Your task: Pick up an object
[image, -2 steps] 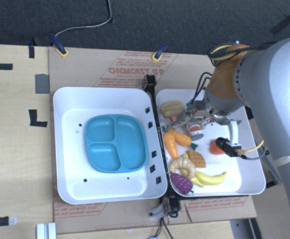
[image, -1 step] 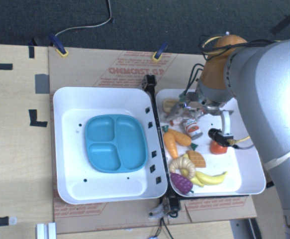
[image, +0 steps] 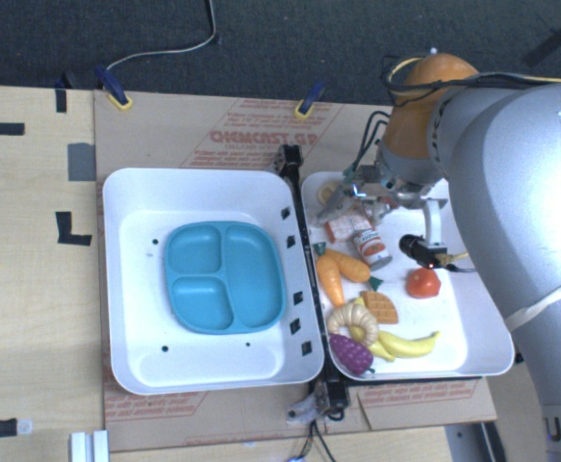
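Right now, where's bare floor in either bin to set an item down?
Left bin: a bare strip all around the blue divided plate, widest along the near edge and the left wall. Right bin: bare patch at its right side, beyond the tomato and banana. Crowded along the divider: carrot, grapes, can.

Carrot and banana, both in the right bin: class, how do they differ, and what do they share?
The carrot is orange; the banana is yellow. The carrot is straight and points up-down in the view; the banana curves and lies crosswise. The carrot sits mid-bin, the banana near the front edge. Both are toy foods lying flat in the same bin.
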Robot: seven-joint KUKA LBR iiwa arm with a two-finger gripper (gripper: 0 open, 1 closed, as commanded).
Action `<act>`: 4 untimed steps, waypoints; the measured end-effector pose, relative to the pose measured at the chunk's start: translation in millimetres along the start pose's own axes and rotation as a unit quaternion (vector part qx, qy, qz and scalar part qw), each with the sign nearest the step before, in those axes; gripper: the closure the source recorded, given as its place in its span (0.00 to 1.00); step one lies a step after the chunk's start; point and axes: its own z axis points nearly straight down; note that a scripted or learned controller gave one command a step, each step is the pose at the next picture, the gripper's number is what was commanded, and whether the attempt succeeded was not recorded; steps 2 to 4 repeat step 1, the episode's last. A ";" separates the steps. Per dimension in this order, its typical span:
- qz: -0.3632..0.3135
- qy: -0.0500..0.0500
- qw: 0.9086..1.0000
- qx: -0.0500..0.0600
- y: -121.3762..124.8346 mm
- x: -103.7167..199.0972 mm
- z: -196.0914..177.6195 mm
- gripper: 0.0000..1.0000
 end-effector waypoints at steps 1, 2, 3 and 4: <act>-0.001 -0.001 1.000 0.001 -0.5 -0.2 -9.4 1.00; -0.001 -0.001 1.000 0.001 -0.5 -0.2 -9.4 1.00; -0.001 -0.001 1.000 0.001 -0.5 -0.2 -9.4 1.00; -0.001 -0.001 1.000 0.001 -0.5 -0.2 -9.4 1.00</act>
